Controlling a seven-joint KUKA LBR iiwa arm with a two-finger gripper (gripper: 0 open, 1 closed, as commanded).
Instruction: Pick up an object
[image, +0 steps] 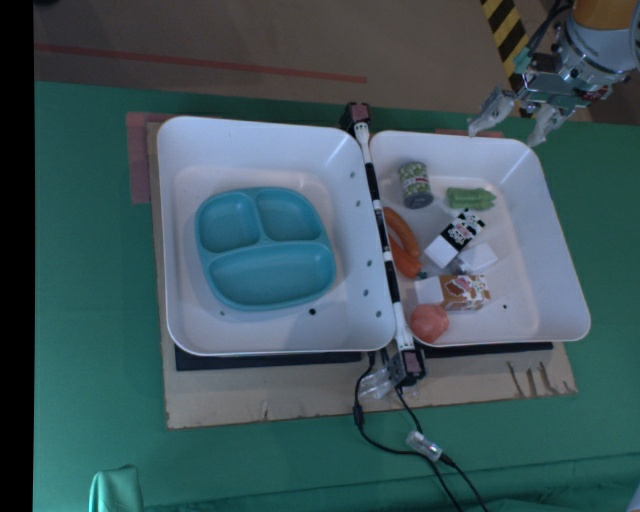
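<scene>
Objects for picking lie in the right bin (560, 290): a small can (415, 184), a green piece (468, 197), an orange sausage (403, 243), a black-and-white carton (455, 238), a printed box (465, 292) and a red ball (430, 321). The claw (518, 116) hangs above the bin's far right corner, fingers spread, grasping nothing. Nearest is the green piece, near-left of the claw, long axis running left-right. The left bin (170, 260) holds a teal plate (263, 248).
</scene>
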